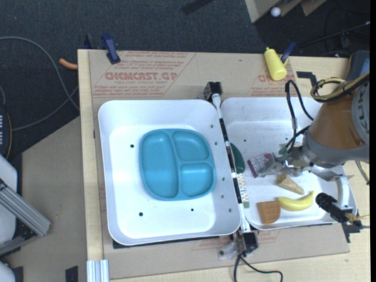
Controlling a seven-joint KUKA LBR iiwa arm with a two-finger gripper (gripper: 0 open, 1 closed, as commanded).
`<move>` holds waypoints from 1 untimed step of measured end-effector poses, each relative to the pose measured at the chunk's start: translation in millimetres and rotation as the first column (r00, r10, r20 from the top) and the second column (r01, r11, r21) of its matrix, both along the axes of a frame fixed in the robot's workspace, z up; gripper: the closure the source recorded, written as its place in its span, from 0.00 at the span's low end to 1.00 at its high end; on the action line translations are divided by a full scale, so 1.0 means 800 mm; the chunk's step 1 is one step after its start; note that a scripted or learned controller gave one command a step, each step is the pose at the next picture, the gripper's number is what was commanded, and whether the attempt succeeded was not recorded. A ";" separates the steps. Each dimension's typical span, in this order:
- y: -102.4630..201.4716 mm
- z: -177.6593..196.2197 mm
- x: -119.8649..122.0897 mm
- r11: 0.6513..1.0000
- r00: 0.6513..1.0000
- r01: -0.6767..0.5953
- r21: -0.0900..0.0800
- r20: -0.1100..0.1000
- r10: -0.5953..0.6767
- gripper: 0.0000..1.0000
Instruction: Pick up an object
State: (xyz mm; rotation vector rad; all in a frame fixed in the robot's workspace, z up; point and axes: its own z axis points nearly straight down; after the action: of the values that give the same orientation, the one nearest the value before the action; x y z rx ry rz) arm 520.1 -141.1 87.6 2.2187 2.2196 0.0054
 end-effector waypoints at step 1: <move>-0.002 0.001 0.097 1.000 1.000 -0.001 -0.002 0.004 0.001 0.00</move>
State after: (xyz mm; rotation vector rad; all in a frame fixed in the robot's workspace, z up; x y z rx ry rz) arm 597.3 -142.8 88.6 2.2149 2.2172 0.0076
